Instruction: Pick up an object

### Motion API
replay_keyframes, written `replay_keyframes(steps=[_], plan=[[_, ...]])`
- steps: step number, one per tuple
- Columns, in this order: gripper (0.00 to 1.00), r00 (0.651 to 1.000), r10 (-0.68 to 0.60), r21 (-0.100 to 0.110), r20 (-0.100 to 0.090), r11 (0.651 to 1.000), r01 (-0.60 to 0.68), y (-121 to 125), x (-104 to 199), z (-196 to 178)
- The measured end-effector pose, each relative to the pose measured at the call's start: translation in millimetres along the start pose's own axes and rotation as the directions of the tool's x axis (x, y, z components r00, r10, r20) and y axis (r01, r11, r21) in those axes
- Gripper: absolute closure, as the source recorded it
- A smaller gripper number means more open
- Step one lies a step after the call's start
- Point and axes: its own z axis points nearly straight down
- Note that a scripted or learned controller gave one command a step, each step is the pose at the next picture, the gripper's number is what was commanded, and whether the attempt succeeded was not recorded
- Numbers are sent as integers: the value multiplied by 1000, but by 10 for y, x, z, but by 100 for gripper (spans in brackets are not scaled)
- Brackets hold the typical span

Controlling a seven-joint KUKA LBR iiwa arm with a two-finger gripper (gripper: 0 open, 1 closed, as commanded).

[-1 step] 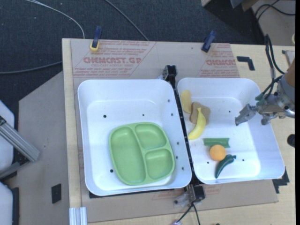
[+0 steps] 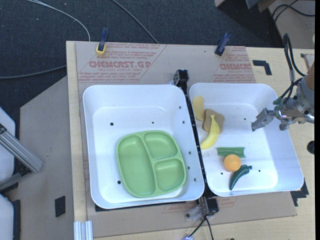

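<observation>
Banana (image 2: 212,134) is our nearest pick: it lies off the jaws' tip side, near the right bin (image 2: 280,149) wall that meets the other bin. Gripper (image 2: 266,118) hangs over that bin's far side, holding nothing; we can't tell how wide the jaws stand. Orange ball (image 2: 232,162) and green pepper (image 2: 239,176) sit nearer the bin's front. We'd centre over the banana's middle, jaws across its width, before descending.
</observation>
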Motion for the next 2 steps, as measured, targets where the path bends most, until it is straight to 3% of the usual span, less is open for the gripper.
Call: replay_keyframes(steps=[2], plan=[[0, 1000, 1, 5, -3, 1000, -1, 69, -84, 1197]])
